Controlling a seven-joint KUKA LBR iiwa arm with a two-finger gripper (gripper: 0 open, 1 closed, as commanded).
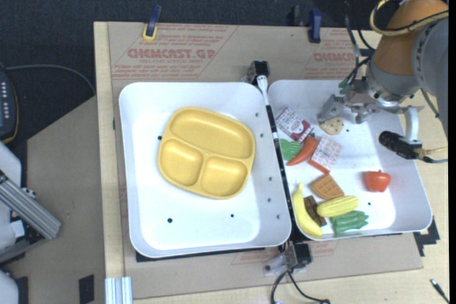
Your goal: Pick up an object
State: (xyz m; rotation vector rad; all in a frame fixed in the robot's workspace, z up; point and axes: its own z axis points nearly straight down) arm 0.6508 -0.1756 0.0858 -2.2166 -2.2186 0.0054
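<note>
Camera view, from above at a slant: we saw a pale bench [107, 82] w/ two shallow white bins side by side.

The left bin [142, 153] held one yellow plate [206, 152] w/ three compartments, lying flat near the bin's middle.

The right bin [388, 213] held a scatter of toy foods. The grey arm [410, 46], orange at the top, reached in from the right, and its gripper [340, 110] sat low over the bin's far part. We couldn't tell whether the pincer was open or closed, and nothing was visibly clamped in it.

A small round biscuit [331, 127] lay on the bin floor just beside the gripper, on its near side. We couldn't tell if the two touched.

Left of the biscuit lay a red-and-white packet [292, 123]. Nearer to us, an orange carrot [306, 150] lay at a slant against a green piece [289, 150] by the bin's left wall, w/ a second pale packet [328, 150] just right of the carrot.

A red tomato [376, 181] sat apart, toward the bin's right side.

In the near left corner we saw a tight cluster:
- a brown waffle square [327, 187]
- a yellow banana [304, 213]
- a corn cob [337, 206]
- a green veg [349, 222] just beside the corn
</note>
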